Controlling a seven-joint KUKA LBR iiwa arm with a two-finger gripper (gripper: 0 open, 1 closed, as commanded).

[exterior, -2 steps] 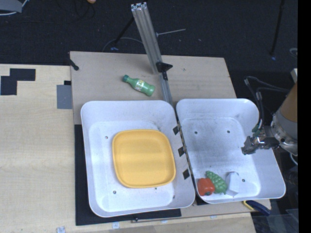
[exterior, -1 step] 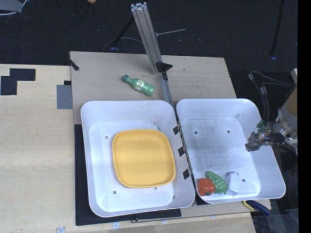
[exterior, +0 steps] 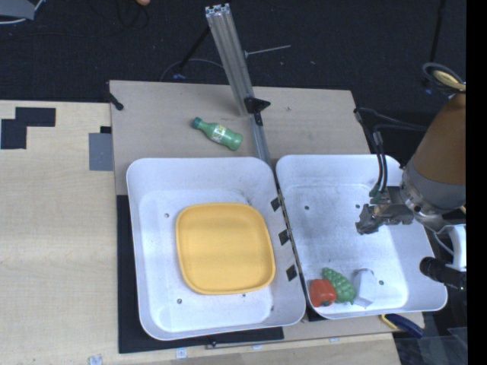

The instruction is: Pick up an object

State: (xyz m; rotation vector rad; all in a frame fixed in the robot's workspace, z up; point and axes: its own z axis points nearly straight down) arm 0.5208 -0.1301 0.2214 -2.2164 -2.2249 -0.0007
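In the right bin [exterior: 327,181], near its front edge, lie a red toy [exterior: 322,292], a green knobbly toy [exterior: 339,284] beside it, and a small white-grey piece [exterior: 363,287] to their right. My gripper [exterior: 370,221] hangs over the right part of this bin, well behind those objects, with nothing visible between its fingers. A yellow plate [exterior: 225,247] lies flat in the left bin [exterior: 152,196]. A green bottle [exterior: 218,133] lies on its side on the bench behind the left bin.
A slanted aluminium rail [exterior: 234,52] rises from the bench behind the gap between the bins. Black clips [exterior: 283,236] sit along the divide between the bins. The arm's body [exterior: 445,154] and cables [exterior: 378,150] stand over the right bin's right side.
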